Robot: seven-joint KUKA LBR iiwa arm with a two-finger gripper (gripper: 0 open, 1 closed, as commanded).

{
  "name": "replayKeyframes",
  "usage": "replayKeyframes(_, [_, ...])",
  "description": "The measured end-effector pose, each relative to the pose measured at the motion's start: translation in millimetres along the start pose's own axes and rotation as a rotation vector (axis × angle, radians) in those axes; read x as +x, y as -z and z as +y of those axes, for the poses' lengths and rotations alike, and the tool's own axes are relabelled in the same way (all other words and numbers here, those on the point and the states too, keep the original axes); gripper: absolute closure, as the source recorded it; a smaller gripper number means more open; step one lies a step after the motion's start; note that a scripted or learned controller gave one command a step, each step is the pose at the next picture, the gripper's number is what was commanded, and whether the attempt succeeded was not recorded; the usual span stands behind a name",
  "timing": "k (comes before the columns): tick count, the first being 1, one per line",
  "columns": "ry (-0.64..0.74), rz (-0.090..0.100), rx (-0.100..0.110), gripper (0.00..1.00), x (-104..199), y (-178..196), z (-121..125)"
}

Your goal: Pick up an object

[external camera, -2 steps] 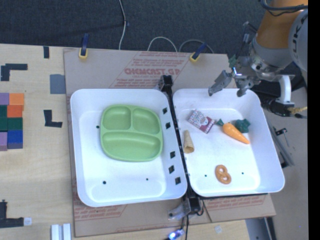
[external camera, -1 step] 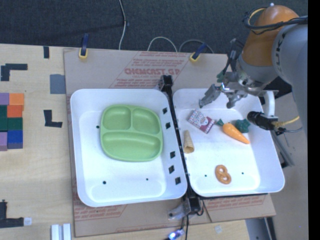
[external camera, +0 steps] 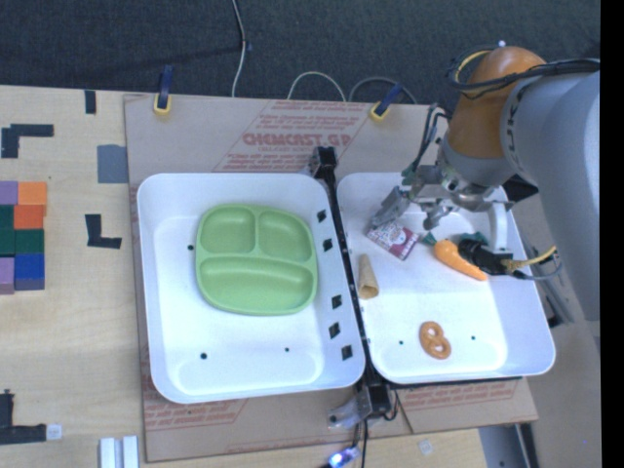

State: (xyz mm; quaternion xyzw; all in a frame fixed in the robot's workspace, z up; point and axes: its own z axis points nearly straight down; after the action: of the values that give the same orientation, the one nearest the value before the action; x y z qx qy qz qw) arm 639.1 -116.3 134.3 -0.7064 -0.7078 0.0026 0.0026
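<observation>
Orange carrot (external camera: 459, 258), tip toward lower right

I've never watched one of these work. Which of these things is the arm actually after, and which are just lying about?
Part of the job:
gripper
small packet just beneath it
carrot
pretzel
cone
right bin

Just lying about:
green divided plate
left bin
coloured blocks

"CHEMCAST GP" on cardboard sheet (external camera: 292, 136)
</observation>
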Motion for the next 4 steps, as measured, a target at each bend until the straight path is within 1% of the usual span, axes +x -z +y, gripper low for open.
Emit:
replayKeyframes(1, [0.0,-0.008,-0.013,0.0,-2,-48,2])
replayKeyframes(2, [0.001,-0.002,-0.007,1.0,1,-40,0])
replayKeyframes(4, [0.0,0.0,-0.01,1.0,12,51,-5])
